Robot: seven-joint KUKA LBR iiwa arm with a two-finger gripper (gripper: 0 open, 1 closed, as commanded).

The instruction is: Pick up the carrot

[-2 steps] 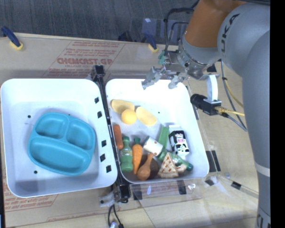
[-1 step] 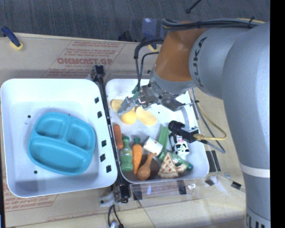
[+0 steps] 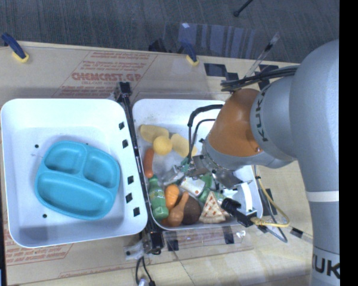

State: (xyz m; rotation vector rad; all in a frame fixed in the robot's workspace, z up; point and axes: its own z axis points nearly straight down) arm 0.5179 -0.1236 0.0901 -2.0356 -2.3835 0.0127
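Carrot [image 3: 172, 193] just left of hand [image 3: 198, 177], grip state unclear, among toy food in right bin [image 3: 167, 106], blue tray [image 3: 77, 179] in left bin [image 3: 18, 124].

1. Two white bins [image 3: 12, 177] sit side by side.
2. One blue divided tray [image 3: 77, 179].
3. One carrot [image 3: 172, 194].
4. One pizza slice [image 3: 213, 209].
5. Three yellow pieces [image 3: 162, 144], roughly.
6. One green piece [image 3: 158, 198].

Even, soft light; slight blur.
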